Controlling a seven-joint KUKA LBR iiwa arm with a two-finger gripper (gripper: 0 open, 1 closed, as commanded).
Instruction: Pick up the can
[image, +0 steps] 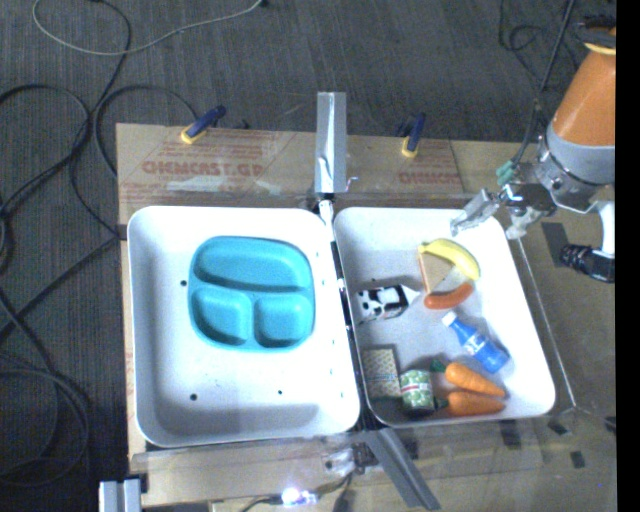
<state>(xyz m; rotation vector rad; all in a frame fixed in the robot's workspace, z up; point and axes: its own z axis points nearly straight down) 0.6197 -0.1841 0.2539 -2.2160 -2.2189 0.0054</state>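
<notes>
We see the gripper (487, 207) at the upper right corner of the right bin (530, 300), hanging over the bin's rim. Its thin metal fingers (470, 217) point left toward the bin, and they look slightly spread with nothing between them, touching no object. The grey arm with its orange band (592, 95) comes in from the right edge.

The can (418, 391) lies well apart from the gripper, near the front wall of the right bin, close to the bin's lower left part. We make out a small cylinder with a green body and a red and white label; it appears to lie on its side, though its exact tilt is hard to tell. Just to its left is a small patterned card (381, 369), and to its right two carrots (473, 390) lie side by side, the nearer one about touching the can.

Further up in the same bin we find a blue bottle (478, 344), a sausage (448, 296), a yellow wedge (448, 262) and a black and white toy cow (381, 302). The left bin (160, 400) carries a blue divided tray (252, 291).
</notes>
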